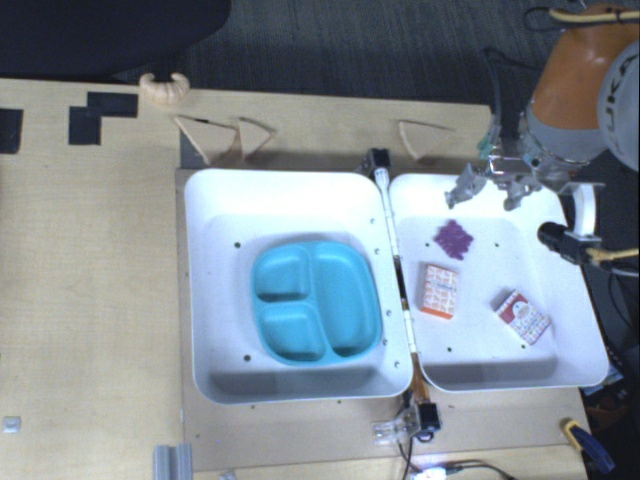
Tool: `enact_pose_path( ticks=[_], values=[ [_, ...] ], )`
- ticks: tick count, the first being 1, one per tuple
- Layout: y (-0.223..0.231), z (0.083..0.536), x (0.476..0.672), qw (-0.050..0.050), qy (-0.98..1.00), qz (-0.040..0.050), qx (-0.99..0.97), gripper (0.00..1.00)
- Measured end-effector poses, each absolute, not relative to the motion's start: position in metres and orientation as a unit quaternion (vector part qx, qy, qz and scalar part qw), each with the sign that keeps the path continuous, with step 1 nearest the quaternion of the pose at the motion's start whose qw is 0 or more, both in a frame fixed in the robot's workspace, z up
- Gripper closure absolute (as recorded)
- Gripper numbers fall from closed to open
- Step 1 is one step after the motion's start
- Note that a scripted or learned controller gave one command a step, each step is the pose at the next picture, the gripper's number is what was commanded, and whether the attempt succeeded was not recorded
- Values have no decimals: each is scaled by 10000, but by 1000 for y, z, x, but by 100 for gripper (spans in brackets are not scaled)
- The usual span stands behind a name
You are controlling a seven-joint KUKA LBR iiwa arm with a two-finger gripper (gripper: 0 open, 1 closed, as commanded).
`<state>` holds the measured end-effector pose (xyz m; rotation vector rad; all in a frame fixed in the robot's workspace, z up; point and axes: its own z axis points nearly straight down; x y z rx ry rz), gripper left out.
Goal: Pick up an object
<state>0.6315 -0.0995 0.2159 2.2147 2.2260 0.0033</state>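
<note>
A small carton with a red-and-white label lies nearest the lens, flat and skewed on the floor of the right-hand white bin, toward that bin's right wall. Just beyond it, nearer the bin's dividing edge, a second small box with an orange-and-white printed face also lies flat, and farther back toward the bin's middle sits a small purple object, ragged in outline and too small to identify. The neighbouring left bin holds a blue three-compartment tray. At the far rim of the right bin hangs the gripper of the grey, orange-banded arm, its two fingers spread apart with nothing between them, poised above the bin's back edge and well clear of all three items. Any of the three would serve the task. Both boxes look light and stiff, likely thin card that could crush under a hard squeeze; each probably wants a hold across its narrow width, with the fingers turned to match its skew. The purple piece appears soft and low, and may slip or flatten; a pinch across its centre seems the best bet.
</note>
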Motion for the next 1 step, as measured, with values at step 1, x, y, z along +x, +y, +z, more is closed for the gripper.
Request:
enact_pose_path(
  ticks=[1],
  values=[
    [-154,88,612,41,7080,24,7062,0]
  ],
)
